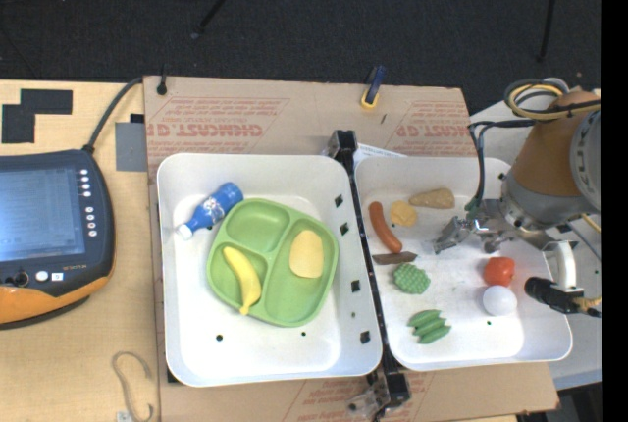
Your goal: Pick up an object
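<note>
The metal two-finger gripper (453,238) hangs low over the right white plastic bin (549,346); I cannot tell how far it is open. Nothing is visibly between its fingers. The round red tomato (498,270) lies near it on its right side, and the round white ball (498,300) just below that.

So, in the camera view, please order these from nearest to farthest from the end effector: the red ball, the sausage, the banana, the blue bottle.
From the end effector, in the right bin:
1. Red ball, same bin, toward the arm's side.
2. Sausage, same bin, by the divider.
3. Banana, left bin, on the green plate.
4. Blue bottle, left bin, far corner.
</note>
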Robot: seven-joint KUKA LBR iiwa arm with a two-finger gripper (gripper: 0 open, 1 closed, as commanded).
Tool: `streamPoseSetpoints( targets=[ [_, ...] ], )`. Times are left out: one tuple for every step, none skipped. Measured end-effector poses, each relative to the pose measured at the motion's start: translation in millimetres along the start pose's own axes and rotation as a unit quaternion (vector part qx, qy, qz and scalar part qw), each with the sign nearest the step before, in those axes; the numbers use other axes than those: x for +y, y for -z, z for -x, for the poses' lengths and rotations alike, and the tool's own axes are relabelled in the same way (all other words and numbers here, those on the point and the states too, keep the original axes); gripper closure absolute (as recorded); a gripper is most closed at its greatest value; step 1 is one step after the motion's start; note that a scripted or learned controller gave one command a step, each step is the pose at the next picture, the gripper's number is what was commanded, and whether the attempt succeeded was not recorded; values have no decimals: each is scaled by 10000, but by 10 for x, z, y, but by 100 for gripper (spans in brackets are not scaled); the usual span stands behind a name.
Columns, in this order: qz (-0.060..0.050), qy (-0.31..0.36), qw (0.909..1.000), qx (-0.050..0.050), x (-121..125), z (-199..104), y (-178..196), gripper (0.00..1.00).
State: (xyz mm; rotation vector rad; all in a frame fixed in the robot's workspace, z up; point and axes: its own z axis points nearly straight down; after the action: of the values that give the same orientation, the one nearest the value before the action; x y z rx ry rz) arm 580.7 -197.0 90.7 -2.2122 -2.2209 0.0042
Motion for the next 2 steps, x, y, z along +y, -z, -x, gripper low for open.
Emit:
streamPoseSetpoints(
  targets=[
    [16, -11, 10000, -7, -2, -4, -33, 0],
    [12, -22, 10000, -6, -7, 10, 71, 100]
  ],
)
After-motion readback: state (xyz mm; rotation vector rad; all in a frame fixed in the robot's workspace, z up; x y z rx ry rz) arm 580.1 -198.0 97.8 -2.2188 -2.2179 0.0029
